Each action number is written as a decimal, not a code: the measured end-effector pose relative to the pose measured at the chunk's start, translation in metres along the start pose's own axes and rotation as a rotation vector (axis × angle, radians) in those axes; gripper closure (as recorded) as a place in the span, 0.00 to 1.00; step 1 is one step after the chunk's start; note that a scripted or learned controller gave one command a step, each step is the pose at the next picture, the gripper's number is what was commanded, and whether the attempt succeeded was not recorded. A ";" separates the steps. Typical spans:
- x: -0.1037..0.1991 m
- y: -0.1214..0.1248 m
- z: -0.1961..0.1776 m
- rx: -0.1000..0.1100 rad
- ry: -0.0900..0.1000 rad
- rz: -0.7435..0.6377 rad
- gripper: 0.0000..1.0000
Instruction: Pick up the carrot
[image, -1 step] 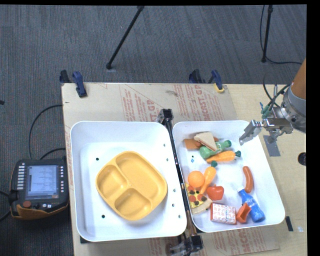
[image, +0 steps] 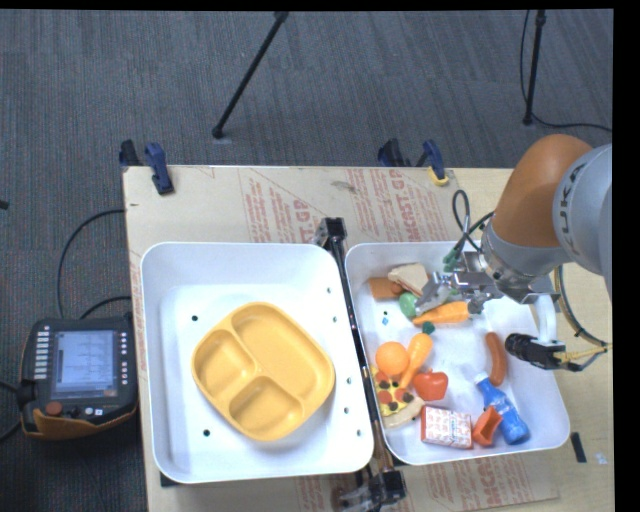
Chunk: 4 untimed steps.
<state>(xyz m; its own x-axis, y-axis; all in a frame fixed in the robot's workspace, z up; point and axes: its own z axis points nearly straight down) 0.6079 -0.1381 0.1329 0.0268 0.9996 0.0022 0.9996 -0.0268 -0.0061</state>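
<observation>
The grey arm's two-finger gripper hangs over the right white bin. The small orange plastic carrot lies right under its fingers; whether they grip it, I cannot tell. Crowding toys beside them could cause a slip.

Carrot: orange toy w/ a small green top at its left end, approx horizontal, tip pointing right and slightly up. Sits in the upper-middle of the right bin, directly under the end effector, which is touching or just above it; can't tell if it's lifted off the bin floor. Green end lies just beside a green piece to its left.
</observation>
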 end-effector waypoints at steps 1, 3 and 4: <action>0.038 -0.009 0.046 -0.002 -0.001 0.004 0.00; 0.037 -0.008 0.036 -0.003 0.000 0.010 0.00; 0.036 -0.008 0.026 -0.003 0.000 0.013 1.00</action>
<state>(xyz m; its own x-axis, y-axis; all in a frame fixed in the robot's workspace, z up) 0.6004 -0.1020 0.1074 0.0399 0.9992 0.0025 0.9992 -0.0399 -0.0028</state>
